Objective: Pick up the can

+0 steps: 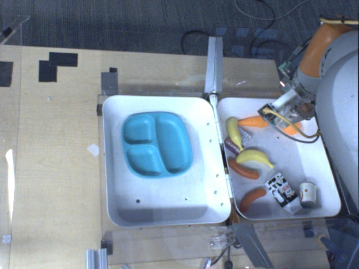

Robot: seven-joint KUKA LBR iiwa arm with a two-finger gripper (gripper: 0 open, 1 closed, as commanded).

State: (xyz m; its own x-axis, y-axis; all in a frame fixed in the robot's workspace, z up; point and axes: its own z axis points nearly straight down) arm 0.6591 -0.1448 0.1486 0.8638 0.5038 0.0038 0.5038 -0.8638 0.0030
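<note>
Camera view, left to right: a blue plate [156, 144] in the left bin [118, 200], bananas [255, 157] in the right bin [314, 161], then the can [307, 194] in its near right corner, just beside a printed box [280, 190]. My gripper [291, 115] hangs over the far corner, so I should centre above the can, clear of the box, before descending. Whether I am clenched or released is hidden under my wrist; I cannot tell.
</note>
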